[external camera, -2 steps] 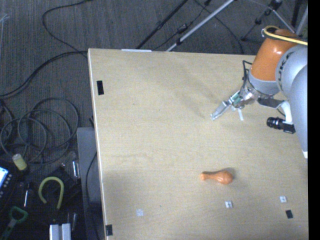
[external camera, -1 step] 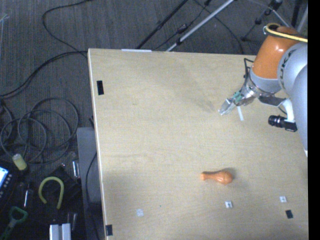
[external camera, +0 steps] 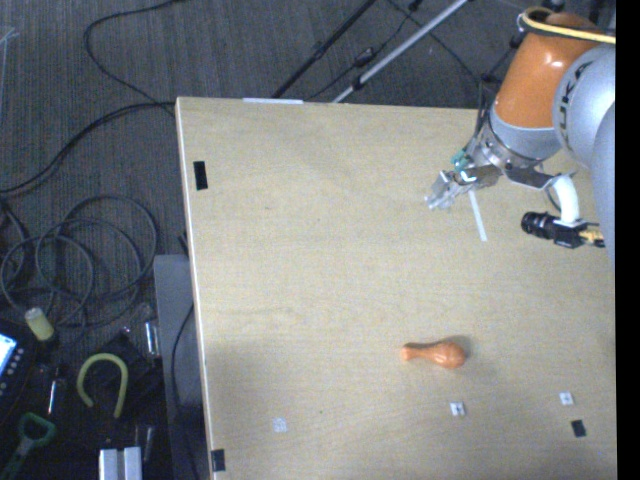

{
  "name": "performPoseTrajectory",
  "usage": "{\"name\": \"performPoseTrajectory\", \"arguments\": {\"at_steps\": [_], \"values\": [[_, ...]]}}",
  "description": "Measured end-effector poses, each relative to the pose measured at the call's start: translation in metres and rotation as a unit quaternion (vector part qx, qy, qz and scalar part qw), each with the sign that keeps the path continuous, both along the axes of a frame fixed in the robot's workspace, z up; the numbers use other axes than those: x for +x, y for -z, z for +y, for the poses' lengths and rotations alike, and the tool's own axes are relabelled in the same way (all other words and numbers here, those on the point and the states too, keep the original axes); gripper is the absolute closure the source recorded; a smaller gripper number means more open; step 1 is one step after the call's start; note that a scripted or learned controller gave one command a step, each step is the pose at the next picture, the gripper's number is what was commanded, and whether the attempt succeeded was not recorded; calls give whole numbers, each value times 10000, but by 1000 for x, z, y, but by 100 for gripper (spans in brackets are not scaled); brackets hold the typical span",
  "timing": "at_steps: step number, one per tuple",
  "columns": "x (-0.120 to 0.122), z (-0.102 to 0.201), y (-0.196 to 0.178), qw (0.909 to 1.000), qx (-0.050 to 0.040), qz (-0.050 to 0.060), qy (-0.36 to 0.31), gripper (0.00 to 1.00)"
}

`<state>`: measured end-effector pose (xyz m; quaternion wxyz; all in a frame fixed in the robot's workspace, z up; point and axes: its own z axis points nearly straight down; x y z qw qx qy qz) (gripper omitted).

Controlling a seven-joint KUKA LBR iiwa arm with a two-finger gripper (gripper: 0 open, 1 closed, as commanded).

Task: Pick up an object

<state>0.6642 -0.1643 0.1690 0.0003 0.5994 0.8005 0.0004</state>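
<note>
while the arm [external camera: 560, 88] hovers, one orange object [external camera: 437, 353] lies alone

Open board, one lone obstacle low down

I see the tan board [external camera: 330, 268] bare across its centre and whole 9 o'clock half, so I can sweep there freely. At about 5 o'clock from centre lies an orange pear-shaped object [external camera: 437, 353], well apart from everything else. Small markers [external camera: 457, 408] sit flat toward 5 o'clock. At 2 o'clock my own gripper [external camera: 445, 193] and a thin white rod [external camera: 477, 216] just beside it crowd that corner.
</note>
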Motion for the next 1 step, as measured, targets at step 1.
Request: {"name": "performPoseTrajectory", "arguments": {"at_steps": [1], "values": [[5, 77, -16, 9913, -3, -7, -1316, 100]]}}
